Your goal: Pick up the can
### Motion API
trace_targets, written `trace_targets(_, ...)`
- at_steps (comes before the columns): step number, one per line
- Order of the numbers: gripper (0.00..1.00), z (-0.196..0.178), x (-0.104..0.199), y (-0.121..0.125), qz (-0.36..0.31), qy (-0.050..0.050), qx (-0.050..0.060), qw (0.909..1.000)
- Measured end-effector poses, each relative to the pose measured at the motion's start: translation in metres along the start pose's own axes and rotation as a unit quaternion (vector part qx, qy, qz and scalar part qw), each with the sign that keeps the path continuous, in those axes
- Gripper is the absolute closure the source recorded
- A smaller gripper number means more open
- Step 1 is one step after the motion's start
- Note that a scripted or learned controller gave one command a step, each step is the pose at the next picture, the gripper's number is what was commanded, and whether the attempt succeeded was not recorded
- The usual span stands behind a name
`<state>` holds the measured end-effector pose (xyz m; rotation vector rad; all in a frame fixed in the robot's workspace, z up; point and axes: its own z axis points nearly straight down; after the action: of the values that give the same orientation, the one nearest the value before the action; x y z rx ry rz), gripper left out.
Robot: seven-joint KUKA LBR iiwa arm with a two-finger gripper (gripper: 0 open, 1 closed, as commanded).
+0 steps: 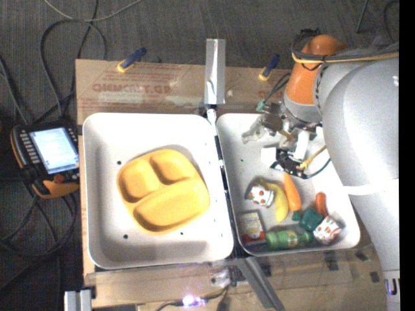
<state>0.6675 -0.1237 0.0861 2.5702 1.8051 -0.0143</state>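
Hovering above the far edge of the right bin (237,164): gripper (275,133), open or closed impossible to tell, nothing visibly held. Well apart from it, by the bin's near left corner: the can (251,225), just beside a green bottle (288,239) and near a banana (280,203). Likely trouble: coming down off-centre, shoving the can against the wall, or clamping the bottle instead

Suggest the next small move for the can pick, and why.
Likely move the gripper toward the view's lower left, to above the can. The gripper hovers at the far end of the right bin; the can lies at the near end, beside the green bottle.
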Motion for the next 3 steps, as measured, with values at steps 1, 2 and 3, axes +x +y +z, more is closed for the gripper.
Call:
trace_targets(1, 0.0, -0.001, -0.078, -0.008, 0.043, 0.006, -0.005, 0.999)
trace_targets(2, 0.0, -0.001, -0.04, -0.07, 0.068, 0.004, -0.005, 0.9976)
trace_targets(3, 0.0, -0.108, -0.051, -0.061, -0.014, 0.003, 0.0, 0.9999)
